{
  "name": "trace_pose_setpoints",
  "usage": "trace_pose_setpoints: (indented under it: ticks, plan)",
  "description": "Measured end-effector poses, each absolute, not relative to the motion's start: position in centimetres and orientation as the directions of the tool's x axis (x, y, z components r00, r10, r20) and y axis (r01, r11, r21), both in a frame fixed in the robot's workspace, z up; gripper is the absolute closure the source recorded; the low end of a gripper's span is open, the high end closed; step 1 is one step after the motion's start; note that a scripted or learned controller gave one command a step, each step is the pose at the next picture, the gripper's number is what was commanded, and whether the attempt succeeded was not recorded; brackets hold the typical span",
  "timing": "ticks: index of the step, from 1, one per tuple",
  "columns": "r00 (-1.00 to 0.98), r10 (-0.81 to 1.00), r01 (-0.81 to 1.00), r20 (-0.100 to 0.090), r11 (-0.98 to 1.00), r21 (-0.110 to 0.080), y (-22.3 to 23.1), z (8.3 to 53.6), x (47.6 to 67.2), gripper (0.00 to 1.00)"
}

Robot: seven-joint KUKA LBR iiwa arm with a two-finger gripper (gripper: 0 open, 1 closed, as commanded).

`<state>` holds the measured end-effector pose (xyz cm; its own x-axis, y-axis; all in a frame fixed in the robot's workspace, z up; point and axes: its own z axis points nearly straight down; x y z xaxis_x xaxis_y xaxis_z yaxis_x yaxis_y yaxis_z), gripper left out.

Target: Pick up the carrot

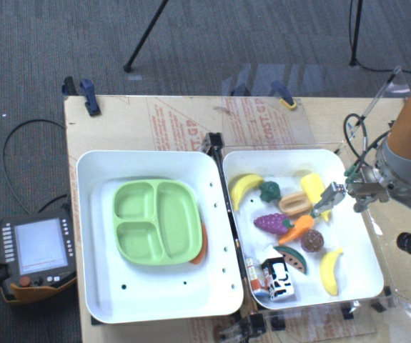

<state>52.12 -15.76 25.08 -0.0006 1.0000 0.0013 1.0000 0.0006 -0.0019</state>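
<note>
Reaching in from the right, the gripper [327, 199] hangs low over the right bin [366, 259], just above and to the right of the carrot [297, 229]. I cannot tell how it is set from here. The carrot lies tilted near the middle of that bin, its leafy end touching the purple grapes [269, 224], with the hot dog [295, 204] just behind it and a dark red fruit [312, 241] close beside its tip. This looks like the approach, before any grasp. Next, I'd judge, it must shift down-left and settle astride the carrot without catching the crowded neighbours.
</note>
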Motion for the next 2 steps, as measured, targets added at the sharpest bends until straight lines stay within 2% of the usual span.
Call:
trace_pose_setpoints:
  ticks: [1,2]
  plan:
    - [-0.019,1.000,1.000,0.006,0.019,-0.017,-11.1,8.8,53.7,0.00]
    - [0.137,0.991,0.991,0.002,-0.137,-0.005,-13.0,8.6,59.7,0.00]
